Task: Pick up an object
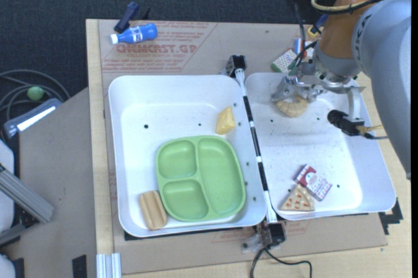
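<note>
Dark carpet surrounds the table (163, 42), whose cardboard-coloured top carries two white bins side by side; the right bin (366, 166) is the landmark for the rest. At its far end, close to the back wall, the end effector (299, 89) hangs low over a pale tan lump (291, 107), seemingly a bread roll, which reads as the task's thing. The lump lies directly beneath and just toward the near side of the end effector, touching it or nearly so; whether it is grasped, or how the end effector is set, I cannot tell, since metal parts crowd the spot. The lump's long axis runs roughly across the bin's width. Judging from this, the coming move turns on a short straight drop, with hardly any sideways shift. At the right bin's near end, well apart, lie a waffle wedge (297, 200) and a red-and-white packet (313, 182), touching each other. Beyond the dividing wall, the left bin (130, 107) holds a green tray (199, 177), a yellow chunk (225, 120) and a tan block (152, 209).
</note>
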### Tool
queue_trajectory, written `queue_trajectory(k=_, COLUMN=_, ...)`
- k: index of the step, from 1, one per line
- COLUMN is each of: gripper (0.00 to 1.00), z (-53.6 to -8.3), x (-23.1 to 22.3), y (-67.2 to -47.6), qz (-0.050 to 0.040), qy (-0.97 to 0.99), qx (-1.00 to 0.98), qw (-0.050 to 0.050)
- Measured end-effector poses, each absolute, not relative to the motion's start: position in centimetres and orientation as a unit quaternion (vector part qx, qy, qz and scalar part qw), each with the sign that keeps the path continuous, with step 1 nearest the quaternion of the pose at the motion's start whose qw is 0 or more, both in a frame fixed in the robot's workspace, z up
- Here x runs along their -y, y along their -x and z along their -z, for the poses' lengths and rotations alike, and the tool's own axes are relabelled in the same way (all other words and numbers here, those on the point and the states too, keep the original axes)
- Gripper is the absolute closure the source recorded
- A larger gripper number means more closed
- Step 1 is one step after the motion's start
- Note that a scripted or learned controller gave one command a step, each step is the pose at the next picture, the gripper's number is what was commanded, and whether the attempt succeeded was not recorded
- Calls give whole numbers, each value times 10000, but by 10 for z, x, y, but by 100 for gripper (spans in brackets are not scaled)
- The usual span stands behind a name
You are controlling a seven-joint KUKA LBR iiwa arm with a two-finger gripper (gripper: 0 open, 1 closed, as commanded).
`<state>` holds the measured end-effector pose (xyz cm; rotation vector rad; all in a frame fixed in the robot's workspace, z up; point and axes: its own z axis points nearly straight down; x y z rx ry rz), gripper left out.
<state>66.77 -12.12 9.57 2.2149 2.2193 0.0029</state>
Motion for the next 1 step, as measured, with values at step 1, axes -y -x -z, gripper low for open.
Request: queue_trajectory(k=1, gripper=100, z=-186, x=68, y=-626, qz=-10, qy=-7065, qx=-7078, qw=3)
